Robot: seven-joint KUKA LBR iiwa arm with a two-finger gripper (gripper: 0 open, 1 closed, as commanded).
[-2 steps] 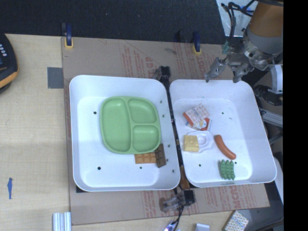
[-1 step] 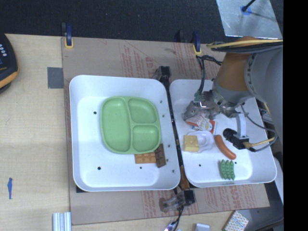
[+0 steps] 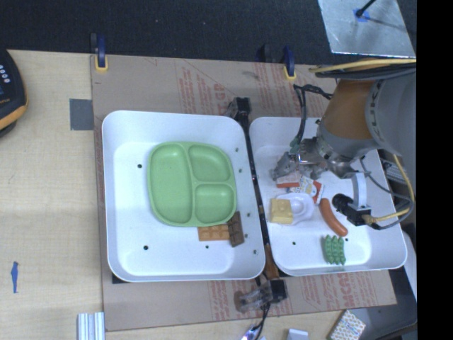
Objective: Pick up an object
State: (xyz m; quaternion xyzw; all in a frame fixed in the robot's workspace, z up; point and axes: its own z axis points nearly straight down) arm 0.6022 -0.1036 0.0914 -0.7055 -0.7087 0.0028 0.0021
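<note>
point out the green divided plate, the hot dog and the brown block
green divided plate (image 3: 191, 184), camera view, centre ridge
hot dog (image 3: 333, 217), camera view, middle of its length
brown block (image 3: 235, 229), camera view, top face

The arm (image 3: 354, 115) reaches in from the right, wrist lowered.

Bulky grey arm (image 3: 396, 112) with a broad orange band (image 3: 347, 112) above the wrist. Metallic grey hand (image 3: 294, 163), small and angular. Thin black cables looped beside the wrist; a black fitting with a yellowish cable lower down.
</note>
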